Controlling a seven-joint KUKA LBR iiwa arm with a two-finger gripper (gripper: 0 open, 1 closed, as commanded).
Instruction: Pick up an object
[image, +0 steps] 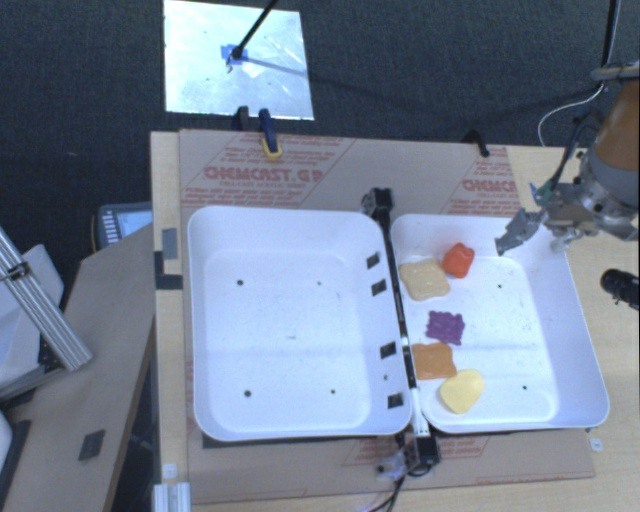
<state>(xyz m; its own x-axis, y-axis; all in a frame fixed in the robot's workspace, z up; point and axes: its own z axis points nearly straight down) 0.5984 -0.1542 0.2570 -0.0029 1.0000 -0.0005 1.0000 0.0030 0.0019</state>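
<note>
On the worktop (170, 160) the left bin (210, 390) carries nothing to grasp, so the step in hand concerns the right bin (560, 330). Its five pieces lie in a loose column close to the divider between the bins. The cream piece (424, 279) lies far in the bin, with its long axis going left to right and a little tilted. Just beside it, to the right, is the red piece (458, 260), compact, with no clear long axis. Nearer come the purple piece (445, 326), the orange piece (433, 361) and the yellow piece (462, 391), the last one rounded and pointing toward the near right.

The tool (512, 235) hangs above the far right corner of this bin, apart from all the pieces. I cannot tell if it is open or closed.

In my judgement the red piece is the closest target. To do it well, the tool should move left, centre over it and descend straight, with care not to push the cream piece that lies beside.
</note>
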